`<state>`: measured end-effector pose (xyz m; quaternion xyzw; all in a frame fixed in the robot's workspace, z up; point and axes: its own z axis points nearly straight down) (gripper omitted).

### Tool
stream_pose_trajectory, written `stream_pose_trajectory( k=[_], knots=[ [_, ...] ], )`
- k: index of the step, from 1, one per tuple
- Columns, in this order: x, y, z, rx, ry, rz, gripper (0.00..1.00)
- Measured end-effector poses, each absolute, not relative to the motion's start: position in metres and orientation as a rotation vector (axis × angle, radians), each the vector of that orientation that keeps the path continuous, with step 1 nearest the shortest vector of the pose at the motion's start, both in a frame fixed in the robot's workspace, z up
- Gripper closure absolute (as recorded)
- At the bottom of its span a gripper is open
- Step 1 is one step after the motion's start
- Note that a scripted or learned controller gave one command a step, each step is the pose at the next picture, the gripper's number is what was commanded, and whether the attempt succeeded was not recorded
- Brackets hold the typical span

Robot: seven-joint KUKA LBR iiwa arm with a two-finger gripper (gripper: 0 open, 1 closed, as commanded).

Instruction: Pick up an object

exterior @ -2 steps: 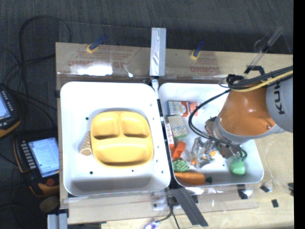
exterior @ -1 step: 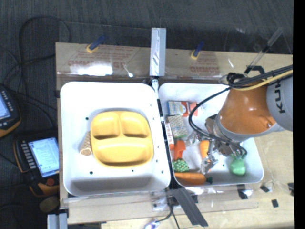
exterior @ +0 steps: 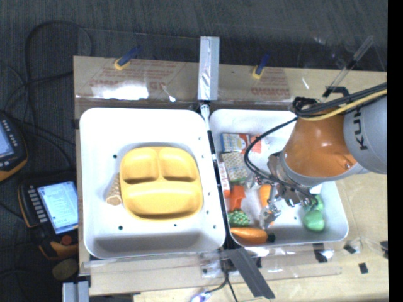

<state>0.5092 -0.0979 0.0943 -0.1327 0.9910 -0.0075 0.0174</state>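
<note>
- The robot arm point(exterior: 327, 140) is the nearest thing. It is grey, with a big orange band, and it reaches in from the right over the right bin point(exterior: 337, 222).
- The gripper point(exterior: 272, 214) points down into the middle of the right bin. Its fingers sit a little apart, and nothing shows between them.
- A toy carrot point(exterior: 250, 234) lies along the bin's near edge, just below the gripper. It is orange with a dark tip.
- A small green bumpy toy point(exterior: 238, 218) sits just left of the gripper, close to the wall between the two bins.
- An orange-red toy point(exterior: 235, 197) sits above that one. Another small orange piece point(exterior: 265, 194) is right beside the gripper.
- A green toy point(exterior: 313, 218) sits near the bin's right wall, partly under the arm.
- Small printed food boxes point(exterior: 232, 153) lie at the far end of the right bin.
- The right bin is crowded, with little bare floor.
- The left bin point(exterior: 101, 131) holds a yellow tray point(exterior: 160, 181) with three parts. White floor shows all round it.
- A tan cone point(exterior: 114, 192) touches the tray's left edge.
</note>
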Motion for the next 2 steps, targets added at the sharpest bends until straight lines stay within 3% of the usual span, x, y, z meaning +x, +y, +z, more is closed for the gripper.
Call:
stream_pose_trajectory(
  k=[2],
  knots=[
    [0.5041,-0.0977,0.0915,-0.632,3.06,-0.014,0.0]
  ],
)
